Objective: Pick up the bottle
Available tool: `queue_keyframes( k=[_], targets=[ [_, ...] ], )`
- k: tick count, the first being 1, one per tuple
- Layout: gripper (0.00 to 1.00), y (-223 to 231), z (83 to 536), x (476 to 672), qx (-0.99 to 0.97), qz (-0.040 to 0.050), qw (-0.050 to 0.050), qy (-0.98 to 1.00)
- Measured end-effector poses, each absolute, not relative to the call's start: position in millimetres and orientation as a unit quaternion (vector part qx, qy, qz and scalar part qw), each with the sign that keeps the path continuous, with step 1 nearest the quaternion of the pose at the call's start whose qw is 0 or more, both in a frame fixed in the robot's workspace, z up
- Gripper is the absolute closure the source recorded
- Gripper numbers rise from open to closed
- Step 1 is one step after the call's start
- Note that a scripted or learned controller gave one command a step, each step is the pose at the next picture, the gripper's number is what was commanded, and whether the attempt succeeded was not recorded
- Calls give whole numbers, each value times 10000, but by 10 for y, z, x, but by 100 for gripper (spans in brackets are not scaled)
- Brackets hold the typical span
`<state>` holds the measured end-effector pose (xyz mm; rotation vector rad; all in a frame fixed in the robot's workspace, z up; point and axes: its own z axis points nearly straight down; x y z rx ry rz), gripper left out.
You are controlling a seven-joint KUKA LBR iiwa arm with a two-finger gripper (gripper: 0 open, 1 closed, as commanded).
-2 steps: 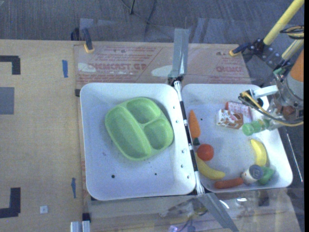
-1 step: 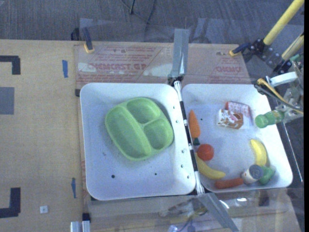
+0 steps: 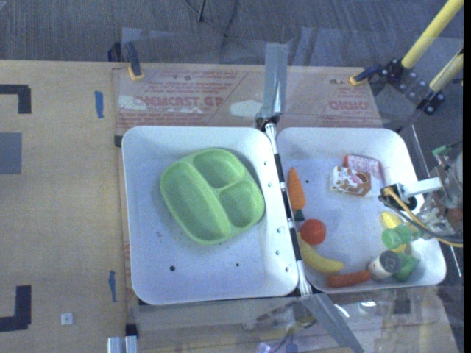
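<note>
1. The small green plastic bottle (image 3: 396,265) with a pale cap lies on its side in the near right corner of the right-hand shallow white bin (image 3: 327,149).
2. The two-finger gripper (image 3: 401,197) hangs at that bin's right edge, just beyond the bottle; whether its fingers are apart or together I cannot tell.
3. A yellow banana (image 3: 318,259) lies left of the bottle.

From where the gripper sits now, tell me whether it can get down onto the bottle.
Probably yes. The gripper is at the right bin's right side, and the bottle lies just below it in the corner, uncovered, though the bin wall crowds it.
</note>
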<state>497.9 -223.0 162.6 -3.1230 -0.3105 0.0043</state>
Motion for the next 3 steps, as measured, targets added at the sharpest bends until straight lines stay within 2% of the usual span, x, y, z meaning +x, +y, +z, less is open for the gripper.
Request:
queue_keyframes(
  k=[1, 2, 3],
  targets=[
    [100, -2153, 875, 5711, -9785, -43, 46, -2063],
    [100, -2029, 863, 6358, -9947, -7, 2, -1025],
    [0, -2029, 865, 6358, -9947, -9, 2, -1024]
  ],
)
